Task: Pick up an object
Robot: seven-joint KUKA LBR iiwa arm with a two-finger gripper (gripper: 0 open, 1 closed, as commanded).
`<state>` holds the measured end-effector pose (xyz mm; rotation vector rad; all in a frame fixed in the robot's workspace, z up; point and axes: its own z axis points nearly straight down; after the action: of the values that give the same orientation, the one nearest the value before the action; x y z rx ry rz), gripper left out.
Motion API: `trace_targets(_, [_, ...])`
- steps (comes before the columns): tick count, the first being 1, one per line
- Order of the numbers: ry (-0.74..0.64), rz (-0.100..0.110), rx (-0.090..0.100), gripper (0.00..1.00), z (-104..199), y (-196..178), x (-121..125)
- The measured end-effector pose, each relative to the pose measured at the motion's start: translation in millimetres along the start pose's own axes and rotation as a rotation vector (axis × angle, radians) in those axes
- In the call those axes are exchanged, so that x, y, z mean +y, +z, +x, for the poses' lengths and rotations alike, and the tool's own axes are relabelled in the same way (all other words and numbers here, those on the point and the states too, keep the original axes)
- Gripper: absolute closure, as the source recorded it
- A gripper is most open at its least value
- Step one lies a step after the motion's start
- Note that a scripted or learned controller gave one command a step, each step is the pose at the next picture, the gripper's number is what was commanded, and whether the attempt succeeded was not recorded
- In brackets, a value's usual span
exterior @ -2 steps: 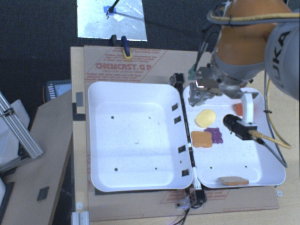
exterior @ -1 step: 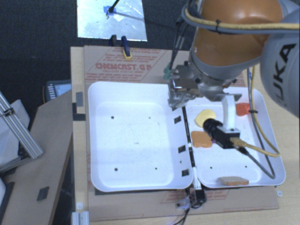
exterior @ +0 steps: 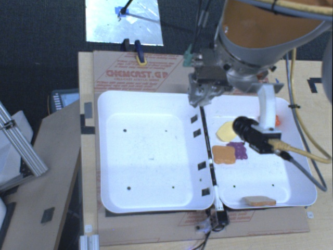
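Gripper (exterior: 200,99) hangs over the far end of the bins' divider, its grip impossible to tell; cracker (exterior: 223,154) and grapes (exterior: 238,149) lie unpicked in the right bin (exterior: 296,191)

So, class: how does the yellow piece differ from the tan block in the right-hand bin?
The yellow piece is rounded and bright yellow; the tan block is long, flat and pale brown. The yellow piece lies mid-bin beside the orange piece; the tan block lies alone by the near rim. Both rest in the right bin.
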<state>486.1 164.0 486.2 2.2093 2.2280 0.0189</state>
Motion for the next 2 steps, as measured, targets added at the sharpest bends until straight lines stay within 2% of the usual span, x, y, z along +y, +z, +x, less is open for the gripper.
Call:
trace_targets(1, [-0.002,0.008,-0.002,1.00,62.2,-9.9,0.3])
trace_targets(2, [0.003,0.010,-0.005,0.00,58.4,-9.1,0.9])
